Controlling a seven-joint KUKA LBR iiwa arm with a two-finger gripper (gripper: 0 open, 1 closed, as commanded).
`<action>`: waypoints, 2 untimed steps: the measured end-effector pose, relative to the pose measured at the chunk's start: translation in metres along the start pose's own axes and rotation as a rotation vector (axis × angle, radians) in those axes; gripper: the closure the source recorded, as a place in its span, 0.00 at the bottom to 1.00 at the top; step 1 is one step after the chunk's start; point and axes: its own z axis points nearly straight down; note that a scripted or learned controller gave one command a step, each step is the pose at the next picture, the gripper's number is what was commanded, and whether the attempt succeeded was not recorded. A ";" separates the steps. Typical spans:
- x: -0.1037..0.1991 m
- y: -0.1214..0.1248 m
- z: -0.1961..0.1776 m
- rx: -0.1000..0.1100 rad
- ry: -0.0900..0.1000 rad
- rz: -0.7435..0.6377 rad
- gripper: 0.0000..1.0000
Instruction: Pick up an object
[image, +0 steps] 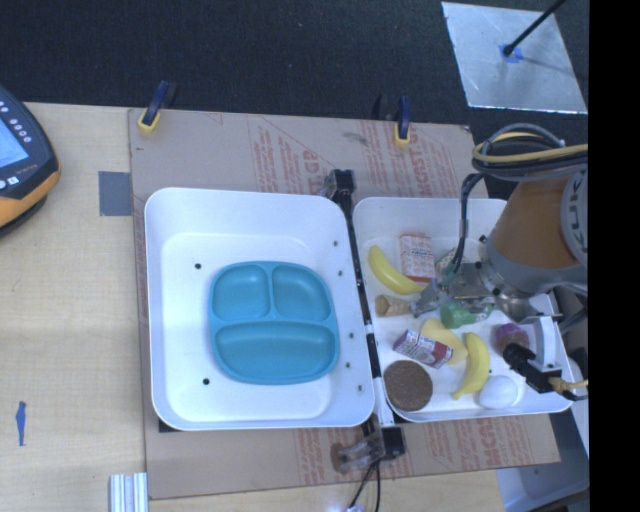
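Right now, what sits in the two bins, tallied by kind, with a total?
Left bin:
Blue divided plate: 1

Right bin, as far as the arm lets me see:
Bananas: 2
Red-and-white packets: 2
Brown round disc: 1
White ball: 1
Green item at the tool: 1
Purple item: 1

Total: 9

A blue divided plate (272, 322) lies in the middle of the left white bin (170, 400). Both bins sit on a brown cardboard sheet (280, 150) held by a yellow clamp (153, 108) and a blue clamp (402, 120) at the table's far edge. A grey tape patch (115, 192) lies left of the cardboard, and an orange-rimmed pendant (18, 160) at the table's left edge.
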 end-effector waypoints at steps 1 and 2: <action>0.014 -0.040 0.006 -0.010 -0.004 0.006 0.00; 0.043 0.017 0.012 0.003 0.005 -0.003 0.00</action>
